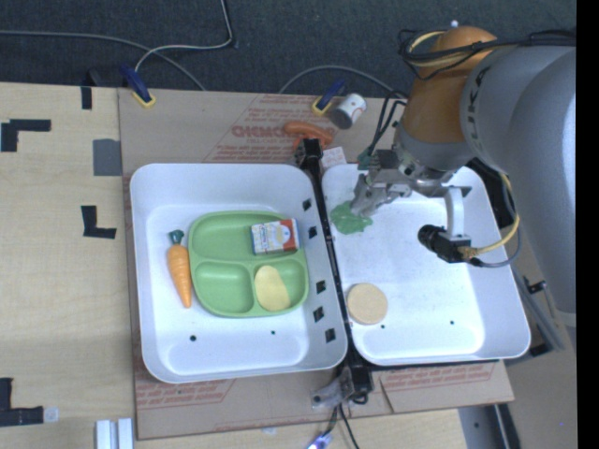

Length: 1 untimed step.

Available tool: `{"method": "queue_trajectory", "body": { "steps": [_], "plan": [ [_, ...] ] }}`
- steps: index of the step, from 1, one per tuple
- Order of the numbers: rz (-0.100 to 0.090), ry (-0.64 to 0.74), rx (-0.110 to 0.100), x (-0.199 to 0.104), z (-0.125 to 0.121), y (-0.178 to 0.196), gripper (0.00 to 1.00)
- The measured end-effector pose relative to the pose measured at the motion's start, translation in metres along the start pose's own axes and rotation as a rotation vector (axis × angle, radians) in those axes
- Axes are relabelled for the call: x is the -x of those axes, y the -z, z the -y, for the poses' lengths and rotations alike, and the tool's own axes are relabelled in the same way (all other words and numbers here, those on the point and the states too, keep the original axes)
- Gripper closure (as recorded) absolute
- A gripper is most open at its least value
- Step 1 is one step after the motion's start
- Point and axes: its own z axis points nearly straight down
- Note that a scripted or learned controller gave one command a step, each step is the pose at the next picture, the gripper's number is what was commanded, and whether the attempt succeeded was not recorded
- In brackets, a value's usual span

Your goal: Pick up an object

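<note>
Metal two-finger gripper [363, 200] low in the right shallow white plastic bin [487, 340]; jaw opening cannot be told. Flat green leaf-shaped piece [349, 220] lies directly beneath the tips, contact unclear. Round tan disc [367, 303] sits well below, nearer the bin's front.

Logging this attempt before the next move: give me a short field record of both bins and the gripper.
left bin: green divided plate, carrot beside it
on plate: small carton, yellow piece
right bin: green item, tan round disc
gripper: low over the green item, near the divider
grasp: cannot tell
</note>
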Motion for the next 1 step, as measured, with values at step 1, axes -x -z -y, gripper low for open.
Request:
{"method": "queue_trajectory", "body": {
  "steps": [1],
  "plan": [
    [0.0, -0.001, -0.002, -0.0096, 0.0438, 0.0465, 1.0]
  ]
}}
